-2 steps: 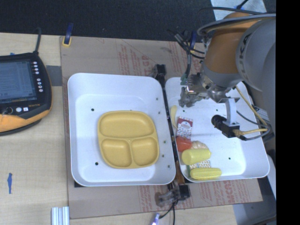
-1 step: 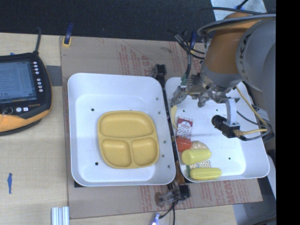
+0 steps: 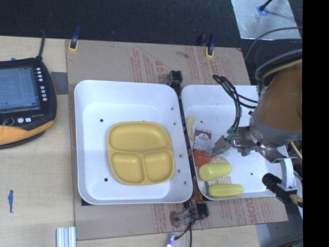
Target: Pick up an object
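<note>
My gripper (image 3: 222, 144) hovers low in the right bin (image 3: 247, 99); how wide it stands, I cannot tell. Just below it sits the yellow-green block (image 3: 213, 171), probably light, rigid, smooth plastic; I'd pinch its middle.

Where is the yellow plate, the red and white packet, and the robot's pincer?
yellow plate (image 3: 140, 152), camera view, its middle where the dividers meet.
red and white packet (image 3: 202, 139), camera view, its printed face.
pincer (image 3: 220, 145), camera view, at its tip over the right bin.
</note>
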`<state>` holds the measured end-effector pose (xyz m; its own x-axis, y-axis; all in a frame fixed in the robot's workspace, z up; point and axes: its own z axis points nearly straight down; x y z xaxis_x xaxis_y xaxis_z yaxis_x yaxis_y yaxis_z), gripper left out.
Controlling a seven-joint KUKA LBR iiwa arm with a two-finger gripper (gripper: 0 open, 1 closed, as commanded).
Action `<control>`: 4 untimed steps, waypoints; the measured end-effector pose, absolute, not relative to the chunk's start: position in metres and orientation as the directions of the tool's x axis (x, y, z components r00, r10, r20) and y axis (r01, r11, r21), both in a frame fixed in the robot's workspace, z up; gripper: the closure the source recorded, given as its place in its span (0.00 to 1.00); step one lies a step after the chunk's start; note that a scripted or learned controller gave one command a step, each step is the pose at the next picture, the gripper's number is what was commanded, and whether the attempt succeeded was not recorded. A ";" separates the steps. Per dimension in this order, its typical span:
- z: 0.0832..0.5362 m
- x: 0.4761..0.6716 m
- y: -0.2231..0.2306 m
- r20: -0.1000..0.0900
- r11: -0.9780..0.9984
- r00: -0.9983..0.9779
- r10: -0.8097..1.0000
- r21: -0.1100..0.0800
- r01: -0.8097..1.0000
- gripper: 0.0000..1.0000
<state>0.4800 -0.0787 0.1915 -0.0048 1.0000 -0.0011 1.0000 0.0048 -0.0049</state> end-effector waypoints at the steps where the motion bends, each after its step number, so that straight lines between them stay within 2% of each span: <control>1: 0.091 0.510 -0.139 -0.001 0.006 -0.006 1.000 -0.005 1.000 0.00; 2: 0.105 0.577 -0.213 -0.001 0.002 -0.002 1.000 -0.001 1.000 0.00; 3: 0.092 0.626 -0.169 0.001 0.004 -0.004 1.000 -0.002 1.000 0.00; 4: 0.153 0.657 -0.212 0.000 0.003 -0.003 1.000 0.000 1.000 0.00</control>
